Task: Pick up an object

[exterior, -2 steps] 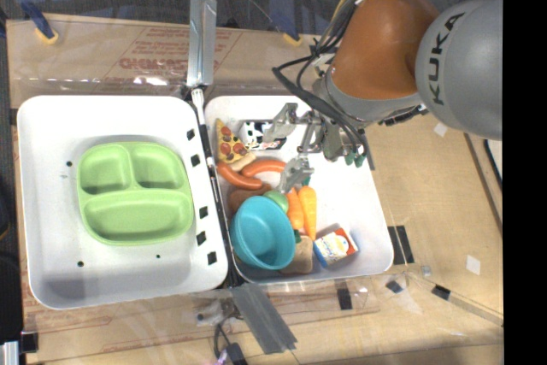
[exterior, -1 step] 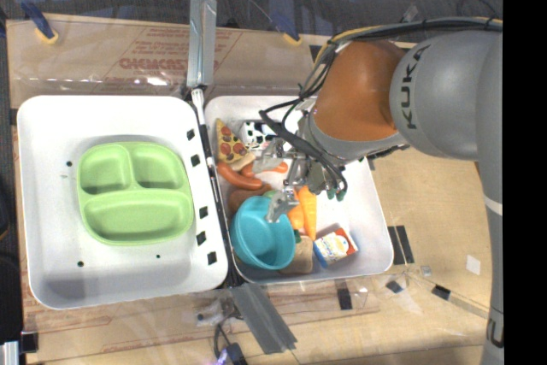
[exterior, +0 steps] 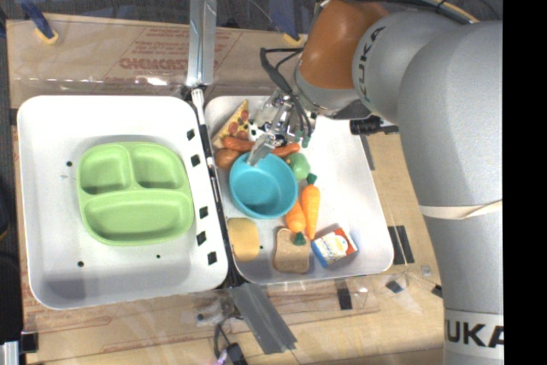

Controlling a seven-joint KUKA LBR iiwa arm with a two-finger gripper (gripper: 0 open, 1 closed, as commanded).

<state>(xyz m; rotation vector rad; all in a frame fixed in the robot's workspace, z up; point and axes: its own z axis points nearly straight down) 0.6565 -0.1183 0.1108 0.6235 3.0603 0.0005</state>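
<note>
Right now the metal gripper hangs at the far rim of the round, glossy blue bowl; whether its jaws are apart, I cannot tell. Smooth carrots lie just beside that bowl.

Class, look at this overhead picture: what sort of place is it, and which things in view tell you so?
Most likely a robotics lab test bench. A grey KUKA arm reaches over two white bins on a taped-down bench; the right bin holds toy food around a blue bowl, the left a green divided plate.
</note>
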